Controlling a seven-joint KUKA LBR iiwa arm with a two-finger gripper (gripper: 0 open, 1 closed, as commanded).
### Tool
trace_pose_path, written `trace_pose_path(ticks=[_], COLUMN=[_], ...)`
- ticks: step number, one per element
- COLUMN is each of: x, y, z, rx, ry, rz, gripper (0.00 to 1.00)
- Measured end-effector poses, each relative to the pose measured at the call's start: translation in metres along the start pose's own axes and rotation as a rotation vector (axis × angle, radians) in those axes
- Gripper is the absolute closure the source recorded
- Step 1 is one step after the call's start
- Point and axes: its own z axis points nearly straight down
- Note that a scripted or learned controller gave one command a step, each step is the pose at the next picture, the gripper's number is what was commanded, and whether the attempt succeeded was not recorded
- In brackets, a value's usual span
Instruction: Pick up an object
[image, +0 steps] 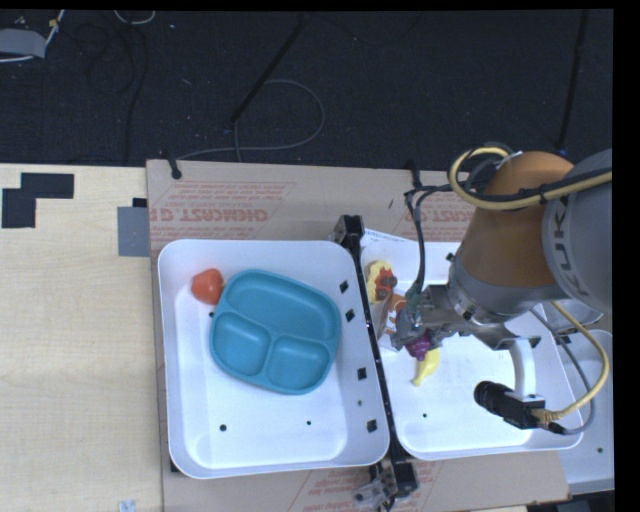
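Pincer (412, 335) hanging low in right bin (470, 440), spread or pressed together: cannot tell | small purple toy (421, 348) lying beneath it, beside yellow piece (427, 369) | looking light, stiff, slippery; gripping its middle seems best

Mirrored red print, unreadable, on the cardboard sheet (245, 200).

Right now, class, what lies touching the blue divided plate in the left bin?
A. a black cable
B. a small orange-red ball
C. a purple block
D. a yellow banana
B: the small orange-red ball rests against the upper left rim of the blue divided plate.
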Motion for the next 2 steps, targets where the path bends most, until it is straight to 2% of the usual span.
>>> trace_pose_path(ticks=[1,2], x=[0.060,0.109], y=[0.007,0.020], z=[0.007,-0.004], rx=[-0.001,-0.003], ry=[-0.001,-0.001], rz=[-0.001,-0.001], gripper=[1.00,1.00])
